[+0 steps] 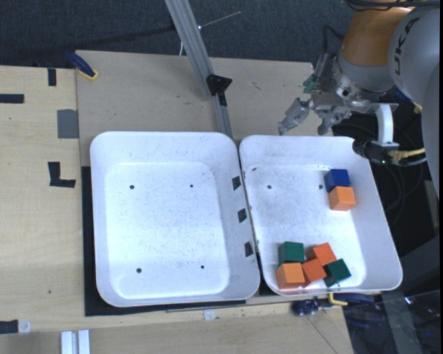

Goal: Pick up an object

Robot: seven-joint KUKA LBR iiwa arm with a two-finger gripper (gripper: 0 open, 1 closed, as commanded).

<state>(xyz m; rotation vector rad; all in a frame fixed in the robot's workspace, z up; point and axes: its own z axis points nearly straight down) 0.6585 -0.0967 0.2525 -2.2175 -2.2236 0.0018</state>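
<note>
Even, fairly bright light falls from overhead across my bench (155, 94). The two white bins (166, 220) come out brightest, nearly washed out on their floors, with soft shade inside their walls. The top background and right corner look dim. The whole view is slightly soft and grainy, finer details smudged.

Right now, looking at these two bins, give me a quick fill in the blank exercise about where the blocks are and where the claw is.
1. All the blocks lie in the ____ bin as the camera sees it.
2. The blue block touches an ____ block.
3. The claw hangs above that bin's ____ rim.
4. Its fingers are ____, holding nothing.

Missing words: right; orange; far; open
</note>
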